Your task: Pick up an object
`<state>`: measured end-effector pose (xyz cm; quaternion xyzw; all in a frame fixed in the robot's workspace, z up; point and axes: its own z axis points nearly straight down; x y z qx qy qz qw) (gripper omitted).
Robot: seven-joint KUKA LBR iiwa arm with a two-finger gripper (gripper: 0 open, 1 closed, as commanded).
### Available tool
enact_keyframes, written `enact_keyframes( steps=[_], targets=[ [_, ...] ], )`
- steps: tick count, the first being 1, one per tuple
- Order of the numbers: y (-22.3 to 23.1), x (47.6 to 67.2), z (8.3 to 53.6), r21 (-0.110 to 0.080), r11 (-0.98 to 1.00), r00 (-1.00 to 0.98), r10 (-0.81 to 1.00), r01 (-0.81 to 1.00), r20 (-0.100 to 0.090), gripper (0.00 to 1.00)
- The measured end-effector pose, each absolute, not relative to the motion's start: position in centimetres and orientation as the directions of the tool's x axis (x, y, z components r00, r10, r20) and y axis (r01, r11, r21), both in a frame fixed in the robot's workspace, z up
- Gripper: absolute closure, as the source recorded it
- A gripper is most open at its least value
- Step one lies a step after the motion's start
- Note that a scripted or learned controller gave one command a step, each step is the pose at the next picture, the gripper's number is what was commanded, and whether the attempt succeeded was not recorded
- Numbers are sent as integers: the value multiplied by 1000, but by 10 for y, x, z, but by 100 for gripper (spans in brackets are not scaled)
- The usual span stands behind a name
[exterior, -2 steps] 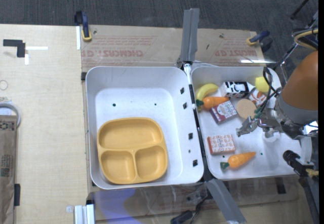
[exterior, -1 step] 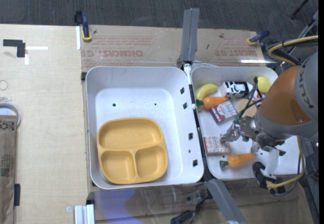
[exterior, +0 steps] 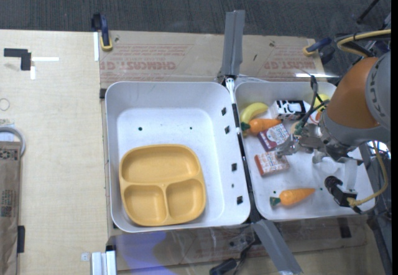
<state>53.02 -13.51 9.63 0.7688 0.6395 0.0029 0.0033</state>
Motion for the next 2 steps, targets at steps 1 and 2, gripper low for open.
enact_keyframes(
  steps=[1,2],
  targets=[
    [-118,590,96,6,-316,316,949,949,0,0],
    [-105,627,96,7,-26,26,1000,1000,-4,0]
  ],
)
